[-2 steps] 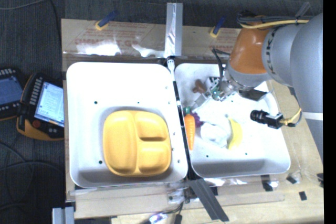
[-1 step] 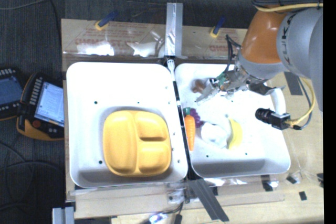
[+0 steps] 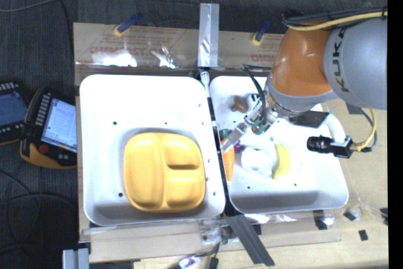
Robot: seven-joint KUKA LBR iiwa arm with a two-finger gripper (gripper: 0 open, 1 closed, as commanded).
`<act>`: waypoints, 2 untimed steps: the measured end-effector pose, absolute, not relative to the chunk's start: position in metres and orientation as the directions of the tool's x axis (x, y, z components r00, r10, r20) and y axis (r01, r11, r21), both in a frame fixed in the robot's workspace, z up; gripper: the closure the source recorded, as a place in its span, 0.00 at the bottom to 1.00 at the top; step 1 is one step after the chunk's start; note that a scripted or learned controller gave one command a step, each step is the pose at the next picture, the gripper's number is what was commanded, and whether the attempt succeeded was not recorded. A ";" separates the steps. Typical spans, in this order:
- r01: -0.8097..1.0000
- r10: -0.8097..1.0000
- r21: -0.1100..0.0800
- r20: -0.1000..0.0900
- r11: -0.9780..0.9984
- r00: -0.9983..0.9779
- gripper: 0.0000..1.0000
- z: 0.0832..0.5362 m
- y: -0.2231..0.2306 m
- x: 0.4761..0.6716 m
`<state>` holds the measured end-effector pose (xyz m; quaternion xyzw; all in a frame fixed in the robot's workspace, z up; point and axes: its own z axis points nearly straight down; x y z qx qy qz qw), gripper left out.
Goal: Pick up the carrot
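The carrot (image 3: 228, 164) is a short orange piece lying lengthwise against the left wall of the right bin (image 3: 315, 198), near its front. My gripper (image 3: 237, 134) reaches down and left from the orange-banded wrist (image 3: 302, 69). Its tip hangs just above and slightly right of the carrot's far end. Whether it touches the carrot cannot be made out.
A small purple item (image 3: 238, 148), a white object (image 3: 254, 160) and a yellow banana-like piece (image 3: 282, 160) lie right of the carrot. A brown item (image 3: 238, 104) sits at the bin's back. The left bin (image 3: 101, 110) holds a yellow divided tray (image 3: 165, 170).
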<state>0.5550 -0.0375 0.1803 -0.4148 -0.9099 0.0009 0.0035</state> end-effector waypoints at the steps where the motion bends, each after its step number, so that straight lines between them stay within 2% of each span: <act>1: 0.619 0.619 -0.004 0.007 0.785 -0.785 0.00 0.122 -0.103 0.510; 2: 0.623 0.623 0.003 0.000 0.782 -0.782 0.00 0.089 -0.099 0.559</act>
